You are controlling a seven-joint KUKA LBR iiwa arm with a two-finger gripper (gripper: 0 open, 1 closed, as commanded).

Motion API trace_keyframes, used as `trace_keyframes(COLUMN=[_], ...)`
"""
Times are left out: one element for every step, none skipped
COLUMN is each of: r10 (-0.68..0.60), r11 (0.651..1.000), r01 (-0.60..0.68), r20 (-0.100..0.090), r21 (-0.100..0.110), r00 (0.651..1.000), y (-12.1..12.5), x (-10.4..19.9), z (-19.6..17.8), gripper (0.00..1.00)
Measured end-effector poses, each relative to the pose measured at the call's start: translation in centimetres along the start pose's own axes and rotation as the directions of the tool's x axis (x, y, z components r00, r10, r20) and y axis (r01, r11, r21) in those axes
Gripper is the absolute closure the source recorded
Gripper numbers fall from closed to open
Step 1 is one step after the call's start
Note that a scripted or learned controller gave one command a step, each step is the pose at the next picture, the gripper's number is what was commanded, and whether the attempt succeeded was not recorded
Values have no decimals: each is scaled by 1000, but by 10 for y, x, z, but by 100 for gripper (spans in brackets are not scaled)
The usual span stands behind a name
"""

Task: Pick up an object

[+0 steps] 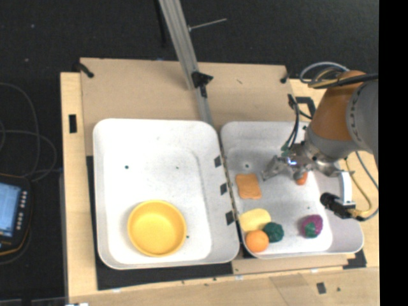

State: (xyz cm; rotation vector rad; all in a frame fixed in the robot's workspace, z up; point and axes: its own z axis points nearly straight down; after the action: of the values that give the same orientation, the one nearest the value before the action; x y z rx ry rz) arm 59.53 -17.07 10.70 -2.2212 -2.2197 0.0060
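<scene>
Two shallow white plastic bins stand side by side on a light brown wooden bench [159, 91]. The left bin [153, 152] holds one round yellow plastic bowl [157, 227], which sits upright near the front edge of this bin. The right bin [255, 142] holds several small things. A flat orange-tan square piece [248, 185], like a slice of bread, lies near the left wall of the right bin. In front of it is a pale yellow rounded block [254, 219]. Just beside this block, at the front wall, lie a round orange ball [257, 241] and a dark green lumpy object [274, 231]; the ball and the green object touch each other. More to the right, apart from them, lies a purple rounded object [311, 225].

The grey arm with an orange band [331, 116] reaches from the right, over the right bin. The two-finger gripper [287, 166] hangs low above the middle of this bin. A small orange-red thing [301, 178] shows just under the wrist, right of the gripper, but it is too small to tell what it is or whether it touches the gripper. It is not possible to tell from this view if the pincer is spread or pressed together. A grey metal pole [182, 37] crosses the bench from the back.
</scene>
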Motion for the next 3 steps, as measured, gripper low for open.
trace_keyframes(r10=[4,1,-3], r11=[1000,1000,1000], r01=[-4,-1,3], r20=[-1,-1,0], r21=[-7,-9,-10], r00=[1000,1000,1000], y=[2,-1,0], x=[-1,0,-2], z=[-15,-59,-103], gripper=[100,100,100])
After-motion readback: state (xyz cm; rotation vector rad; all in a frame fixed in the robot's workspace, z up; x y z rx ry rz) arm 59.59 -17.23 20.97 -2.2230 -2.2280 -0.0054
